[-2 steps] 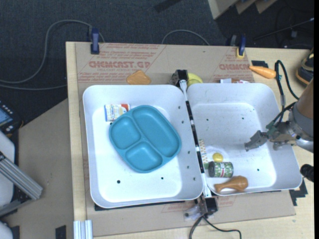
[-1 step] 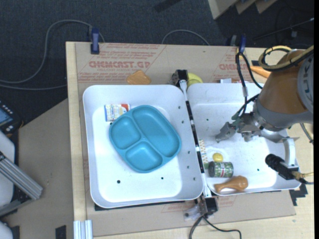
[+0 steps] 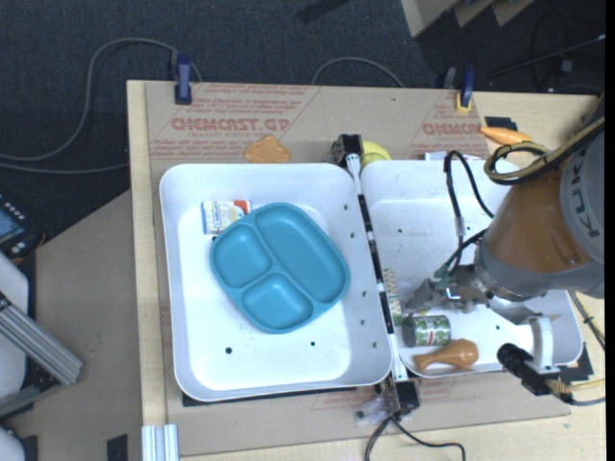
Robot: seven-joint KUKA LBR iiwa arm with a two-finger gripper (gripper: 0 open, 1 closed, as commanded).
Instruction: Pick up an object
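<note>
At the lower right of the frame, the robot's tool point(image 3: 430, 299), grip state impossible to tell, is hovering just above a small green can point(image 3: 426, 330) beside a drumstick toy point(image 3: 446, 355), seemingly lining up a grab.

Divided plate point(image 3: 279, 265) and small packet point(image 3: 223, 214) in left bin point(image 3: 192, 353); can point(image 3: 426, 330) in right bin point(image 3: 413, 200).

Both bins point(image 3: 192, 286) are white. The left one holds a blue divided plate point(image 3: 279, 265) and, far-left of it, a small white packet point(image 3: 223, 214) with blue and red print. In the right bin point(image 3: 423, 200) lie a green can point(image 3: 426, 330) with a silver rim and a tan-brown drumstick-shaped toy point(image 3: 447, 355). The arm point(image 3: 538, 229) is grey with an orange band.
</note>
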